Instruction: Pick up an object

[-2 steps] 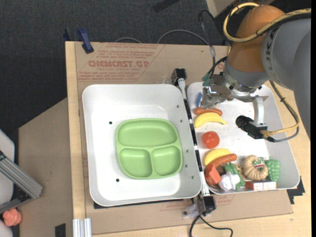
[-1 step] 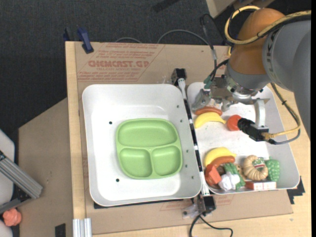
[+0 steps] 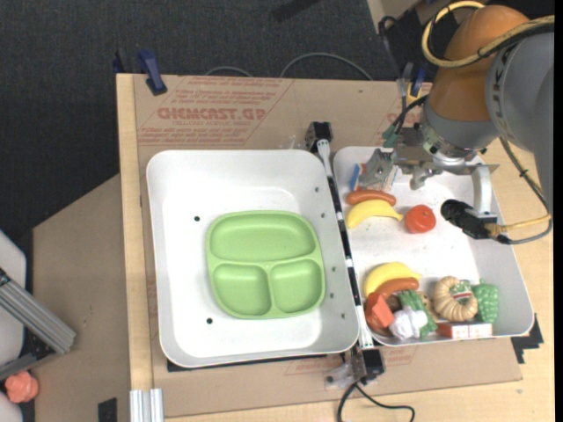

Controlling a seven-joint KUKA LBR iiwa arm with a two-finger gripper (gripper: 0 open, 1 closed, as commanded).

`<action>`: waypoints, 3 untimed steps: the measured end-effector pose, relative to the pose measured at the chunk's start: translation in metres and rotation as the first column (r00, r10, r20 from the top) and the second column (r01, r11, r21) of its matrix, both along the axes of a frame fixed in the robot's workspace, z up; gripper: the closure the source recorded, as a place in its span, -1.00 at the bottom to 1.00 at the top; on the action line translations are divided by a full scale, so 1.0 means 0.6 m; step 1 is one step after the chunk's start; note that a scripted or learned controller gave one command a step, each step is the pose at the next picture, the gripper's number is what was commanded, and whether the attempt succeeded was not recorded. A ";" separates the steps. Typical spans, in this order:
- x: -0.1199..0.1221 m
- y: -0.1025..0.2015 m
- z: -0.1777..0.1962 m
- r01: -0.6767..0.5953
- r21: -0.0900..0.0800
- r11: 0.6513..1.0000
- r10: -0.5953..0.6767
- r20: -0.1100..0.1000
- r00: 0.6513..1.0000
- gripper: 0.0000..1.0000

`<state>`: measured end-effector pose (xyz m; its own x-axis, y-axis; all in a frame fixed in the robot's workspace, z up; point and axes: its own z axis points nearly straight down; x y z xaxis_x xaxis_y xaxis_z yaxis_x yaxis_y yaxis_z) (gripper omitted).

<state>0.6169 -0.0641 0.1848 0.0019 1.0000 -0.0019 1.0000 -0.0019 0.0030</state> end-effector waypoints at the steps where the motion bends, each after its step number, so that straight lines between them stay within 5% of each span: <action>1: 0.065 -0.049 -0.150 0.000 0.000 1.000 0.000 -0.005 1.000 -1.00; 2: 0.039 -0.054 -0.168 -0.001 0.002 1.000 0.001 -0.007 1.000 -1.00; 3: 0.042 -0.053 -0.148 -0.003 0.002 1.000 0.003 -0.002 1.000 1.00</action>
